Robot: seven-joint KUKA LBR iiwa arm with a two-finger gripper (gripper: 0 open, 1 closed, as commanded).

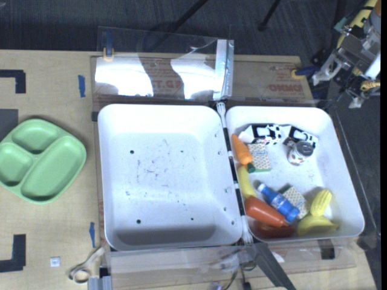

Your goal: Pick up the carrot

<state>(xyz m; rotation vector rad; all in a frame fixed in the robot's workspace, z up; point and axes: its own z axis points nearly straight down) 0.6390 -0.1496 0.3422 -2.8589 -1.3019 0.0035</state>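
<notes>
The carrot, short and orange, lies in the right bin against its left wall, pointing toward the back. The gripper hangs at the view's upper right, beyond the right bin's far right corner and well away from the carrot. Nothing shows beneath it or in it.
Around the carrot lie a checkered packet, a yellow banana, a blue bottle, a red-orange piece, yellow corn and a black-and-white toy. The left bin adjoins. A green divided plate rests at the far left.
</notes>
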